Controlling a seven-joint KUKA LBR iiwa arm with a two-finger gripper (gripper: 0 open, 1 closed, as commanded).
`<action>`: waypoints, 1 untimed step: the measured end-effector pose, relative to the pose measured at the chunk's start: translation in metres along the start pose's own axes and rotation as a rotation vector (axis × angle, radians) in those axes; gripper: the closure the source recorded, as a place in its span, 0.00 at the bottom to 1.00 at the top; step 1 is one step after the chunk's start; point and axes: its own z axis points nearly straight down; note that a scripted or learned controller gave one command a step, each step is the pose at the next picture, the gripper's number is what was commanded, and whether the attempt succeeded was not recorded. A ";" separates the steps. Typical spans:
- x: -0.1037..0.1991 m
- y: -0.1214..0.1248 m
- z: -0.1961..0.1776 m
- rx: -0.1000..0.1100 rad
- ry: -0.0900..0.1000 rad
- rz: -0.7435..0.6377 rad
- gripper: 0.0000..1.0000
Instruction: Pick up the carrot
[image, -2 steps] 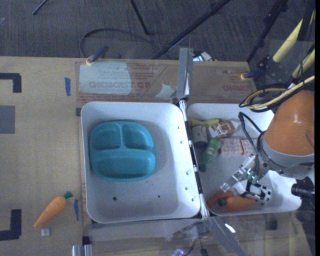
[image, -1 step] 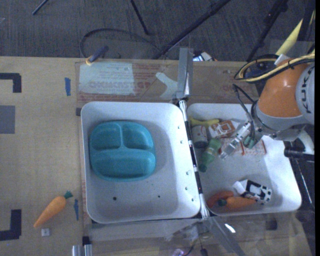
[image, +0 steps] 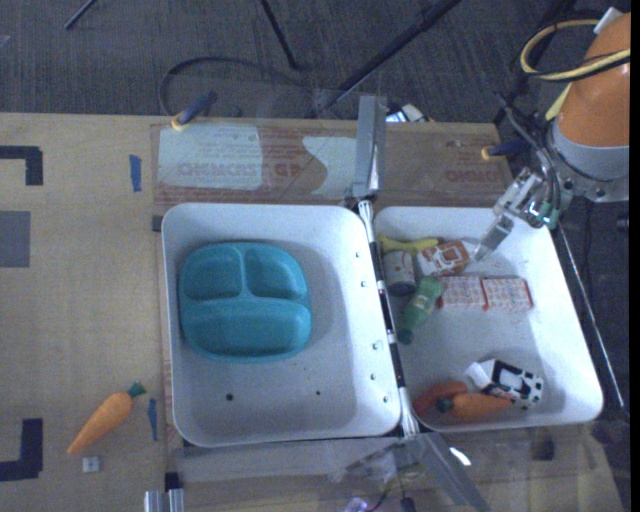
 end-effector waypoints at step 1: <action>0.035 0.012 0.059 0.001 0.005 -0.057 0.00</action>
